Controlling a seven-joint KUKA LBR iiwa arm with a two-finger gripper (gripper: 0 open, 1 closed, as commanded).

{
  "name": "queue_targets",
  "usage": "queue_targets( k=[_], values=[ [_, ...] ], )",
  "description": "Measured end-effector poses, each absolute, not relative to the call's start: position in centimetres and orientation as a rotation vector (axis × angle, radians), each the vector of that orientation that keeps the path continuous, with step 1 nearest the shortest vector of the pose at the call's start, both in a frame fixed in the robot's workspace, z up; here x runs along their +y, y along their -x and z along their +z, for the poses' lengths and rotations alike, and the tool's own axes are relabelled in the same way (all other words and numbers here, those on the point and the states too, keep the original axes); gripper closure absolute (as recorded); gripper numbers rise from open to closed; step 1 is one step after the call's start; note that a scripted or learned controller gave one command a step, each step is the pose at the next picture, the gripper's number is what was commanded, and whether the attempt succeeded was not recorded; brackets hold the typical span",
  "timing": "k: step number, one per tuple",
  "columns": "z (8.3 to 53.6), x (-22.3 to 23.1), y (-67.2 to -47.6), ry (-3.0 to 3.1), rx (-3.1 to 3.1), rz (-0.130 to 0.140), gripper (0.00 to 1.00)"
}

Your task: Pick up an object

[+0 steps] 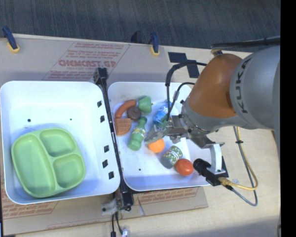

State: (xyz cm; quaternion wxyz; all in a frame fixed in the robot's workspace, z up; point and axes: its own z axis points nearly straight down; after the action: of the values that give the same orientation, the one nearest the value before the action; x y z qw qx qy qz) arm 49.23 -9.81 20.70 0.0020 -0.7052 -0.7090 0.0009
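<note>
The end effector (157, 134) hangs low at the centre of the frame, just above a small orange ball (157, 145) in the right white bin (153, 180); I cannot tell its opening. It should drop straight, clear of the green plastic bottle (137, 135) to its left.

Fixed overhead camera, slanted down, both bins (54, 90)

arm: reaches in from right, wrist angled down-left | hand (160, 132): low, fingers obscured
</note>
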Motion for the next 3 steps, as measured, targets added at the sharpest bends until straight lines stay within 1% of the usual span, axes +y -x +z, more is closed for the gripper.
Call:
queue_targets(
  k=[1, 3],
  values=[
    [31.40, -12.66, -48.87, 2.219, -2.227, 0.000, 0.00],
    [31.35, -12.62, -48.86, 2.218, -2.226, 0.001, 0.00]
  ],
)
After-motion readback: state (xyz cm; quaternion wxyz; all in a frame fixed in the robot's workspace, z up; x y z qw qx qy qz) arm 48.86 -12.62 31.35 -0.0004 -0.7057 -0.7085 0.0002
